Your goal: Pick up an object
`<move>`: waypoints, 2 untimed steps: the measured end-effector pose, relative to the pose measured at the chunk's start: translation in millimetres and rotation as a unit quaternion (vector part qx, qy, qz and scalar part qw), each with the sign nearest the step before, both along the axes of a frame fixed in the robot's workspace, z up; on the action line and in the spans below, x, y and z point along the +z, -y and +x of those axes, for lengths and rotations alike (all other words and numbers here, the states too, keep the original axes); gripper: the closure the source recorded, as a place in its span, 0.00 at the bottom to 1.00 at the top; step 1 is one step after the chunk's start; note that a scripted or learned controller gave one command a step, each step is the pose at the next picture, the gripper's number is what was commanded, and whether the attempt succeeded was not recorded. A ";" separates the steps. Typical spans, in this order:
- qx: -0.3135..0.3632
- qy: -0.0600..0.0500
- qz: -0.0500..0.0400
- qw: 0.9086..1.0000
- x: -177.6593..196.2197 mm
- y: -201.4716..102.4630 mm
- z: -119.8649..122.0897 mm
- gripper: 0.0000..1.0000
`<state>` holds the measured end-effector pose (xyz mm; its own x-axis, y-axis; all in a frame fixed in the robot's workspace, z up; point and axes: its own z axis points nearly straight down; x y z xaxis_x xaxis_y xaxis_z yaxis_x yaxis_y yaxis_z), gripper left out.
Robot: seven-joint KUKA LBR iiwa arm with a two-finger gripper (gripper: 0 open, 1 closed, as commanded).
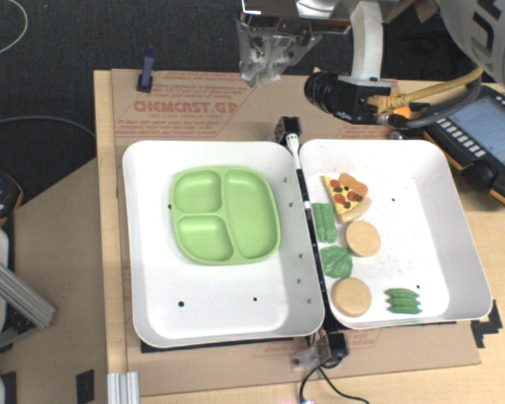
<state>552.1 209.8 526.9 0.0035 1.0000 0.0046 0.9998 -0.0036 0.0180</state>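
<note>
Gripper (pixel 263 66) up behind bins, open/shut unclear; green tray (pixel 225 215) in left bin, pizza (pixel 346 195) + 2 cookies right.

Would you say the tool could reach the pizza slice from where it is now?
Probably yes: the tool hangs above the bench beyond both bins, and the pizza slice lies uncovered in the right bin, nothing over it.

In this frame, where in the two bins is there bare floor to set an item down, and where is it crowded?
Left bin: bare strip in front of the green divided plate. Right bin: bare right half. Crowded along its left wall: pizza slice, two round cookies, green leafy pieces, pea pods.
</note>
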 end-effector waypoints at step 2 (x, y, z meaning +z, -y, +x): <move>0.002 -0.005 0.000 1.000 5.1 -14.5 -25.6 1.00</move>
<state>526.5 224.3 531.9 -0.0011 1.0000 0.0039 1.0000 0.0011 0.0082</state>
